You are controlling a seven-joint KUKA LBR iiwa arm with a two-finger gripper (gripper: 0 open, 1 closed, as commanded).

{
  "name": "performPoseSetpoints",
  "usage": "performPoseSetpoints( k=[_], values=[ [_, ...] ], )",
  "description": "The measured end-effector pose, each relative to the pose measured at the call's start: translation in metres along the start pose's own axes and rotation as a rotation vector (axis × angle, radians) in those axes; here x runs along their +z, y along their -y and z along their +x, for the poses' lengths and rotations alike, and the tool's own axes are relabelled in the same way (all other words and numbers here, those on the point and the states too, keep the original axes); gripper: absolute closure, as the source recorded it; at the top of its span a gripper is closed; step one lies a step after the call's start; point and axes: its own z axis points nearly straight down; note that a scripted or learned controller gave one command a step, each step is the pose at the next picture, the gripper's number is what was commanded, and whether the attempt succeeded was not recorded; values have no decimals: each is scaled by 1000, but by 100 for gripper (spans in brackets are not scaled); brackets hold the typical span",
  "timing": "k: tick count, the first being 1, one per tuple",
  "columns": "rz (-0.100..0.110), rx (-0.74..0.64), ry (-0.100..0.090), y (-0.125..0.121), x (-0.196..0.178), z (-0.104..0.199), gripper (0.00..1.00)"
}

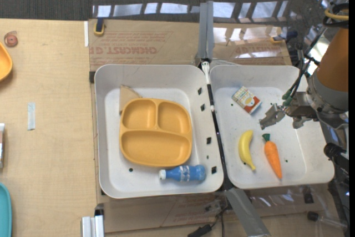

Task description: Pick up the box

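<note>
Half the arm (335, 72) is cut off; the box (246, 100) lies fully visible.

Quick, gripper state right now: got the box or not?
Gripper: open, holding nothing; the small white-and-red box lies apart from it in the right white bin.

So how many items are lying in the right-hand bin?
3: the box near the back, the banana at the front-middle, and the carrot just right of it. The arm may hide more.
</note>
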Motion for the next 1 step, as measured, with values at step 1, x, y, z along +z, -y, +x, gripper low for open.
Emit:
performPoseSetpoints(
  k=[1],
  values=[
    [-2,-88,1,-63,-3,-7,0]
  ],
)
